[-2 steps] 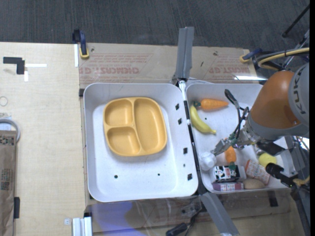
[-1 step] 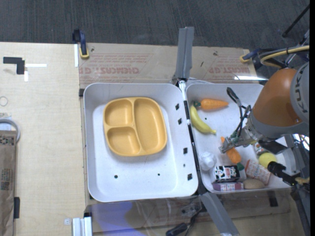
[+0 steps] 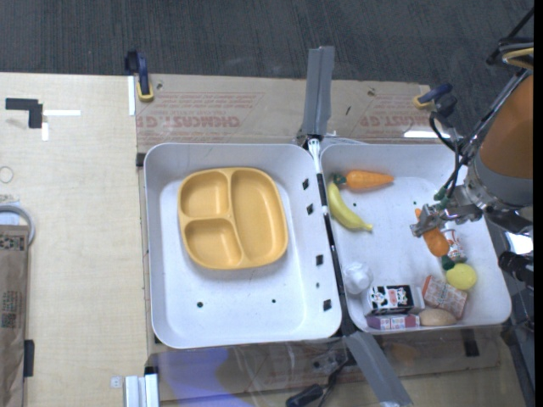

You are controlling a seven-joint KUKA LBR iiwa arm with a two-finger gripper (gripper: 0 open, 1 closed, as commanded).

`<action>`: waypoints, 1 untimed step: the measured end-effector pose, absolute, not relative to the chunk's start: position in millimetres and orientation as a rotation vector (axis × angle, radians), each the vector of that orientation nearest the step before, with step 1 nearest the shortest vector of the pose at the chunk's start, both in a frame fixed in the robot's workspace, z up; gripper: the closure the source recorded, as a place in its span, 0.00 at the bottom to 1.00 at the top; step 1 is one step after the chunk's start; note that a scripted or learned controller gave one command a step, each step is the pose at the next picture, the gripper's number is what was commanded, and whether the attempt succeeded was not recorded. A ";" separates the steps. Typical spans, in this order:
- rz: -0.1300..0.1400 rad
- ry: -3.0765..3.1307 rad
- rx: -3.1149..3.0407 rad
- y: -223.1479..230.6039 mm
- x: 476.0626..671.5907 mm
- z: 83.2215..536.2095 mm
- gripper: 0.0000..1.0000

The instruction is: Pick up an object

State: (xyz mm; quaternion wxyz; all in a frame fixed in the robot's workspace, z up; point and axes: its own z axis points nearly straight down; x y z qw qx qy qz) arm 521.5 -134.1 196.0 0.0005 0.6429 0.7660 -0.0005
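Observation:
My gripper [image 3: 434, 220] hangs low over the right side of the right bin [image 3: 399, 227], with the arm coming in from the right. Directly below it and touching it in the view lies a small orange object [image 3: 437, 243]. Whether that object is held cannot be made out. Close by are a yellow lemon [image 3: 461, 275] and a pink wrapped packet [image 3: 445, 295]. A carrot [image 3: 369, 179] and a banana [image 3: 346, 209] lie at the bin's far left side.
A black-and-white carton [image 3: 392, 298], a pink box [image 3: 393, 320], a beige lump [image 3: 437, 316] and a white crumpled item [image 3: 357, 274] crowd the right bin's near edge. The left bin [image 3: 161, 253] holds a yellow divided plate [image 3: 233, 219].

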 end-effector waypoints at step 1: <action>-0.003 2.489 1.917 -146.7 546.8 282.8 1.00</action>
